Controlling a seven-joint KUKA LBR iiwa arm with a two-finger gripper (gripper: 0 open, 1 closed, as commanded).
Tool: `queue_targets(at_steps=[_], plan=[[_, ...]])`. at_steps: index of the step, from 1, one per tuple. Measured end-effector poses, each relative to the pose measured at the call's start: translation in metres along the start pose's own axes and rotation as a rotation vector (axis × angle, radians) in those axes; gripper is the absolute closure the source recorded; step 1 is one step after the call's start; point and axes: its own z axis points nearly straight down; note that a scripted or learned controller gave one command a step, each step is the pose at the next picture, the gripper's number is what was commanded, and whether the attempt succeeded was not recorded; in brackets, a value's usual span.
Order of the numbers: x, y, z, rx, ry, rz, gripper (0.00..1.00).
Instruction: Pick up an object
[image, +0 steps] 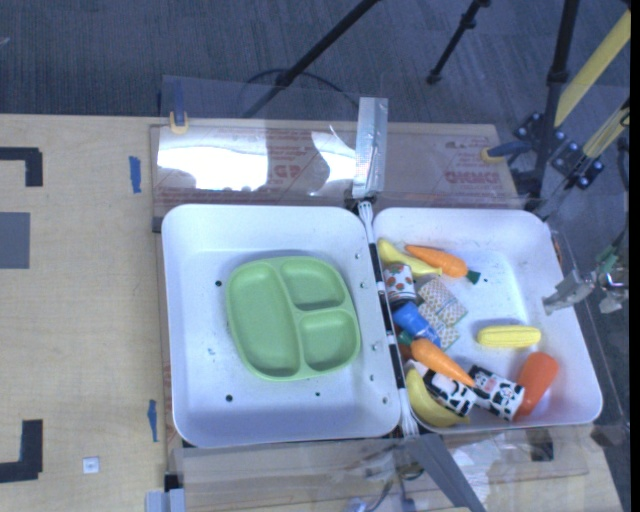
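Observation:
The right white bin (500, 255) holds several toys. A carrot (437, 260) and a yellow banana (405, 257) lie at its far left, with a small can (400, 284) and a checkered packet (441, 304) just below them. A blue object (411, 322) and a second carrot (440, 360) follow toward the front. A corn cob (509, 336) lies mid-right, beside an orange-red fruit (537, 377). A cow-patterned bottle (478, 391) rests over another banana (432, 405) at the front. My gripper (573, 290) hangs over the bin's right rim, apart from all of them.
The left white bin (190, 300) holds a green divided plate (293, 317). A clear panel (260, 160) stands behind the bins. Tripod legs and a yellow-black pole (590, 70) rise at the back right. Wooden benchtop (70, 300) extends to the left.

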Motion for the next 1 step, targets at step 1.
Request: queue_targets(at_steps=[1], plan=[[0.0070,0.0241,0.1274,-0.009,0.002,-0.117,0.00]])
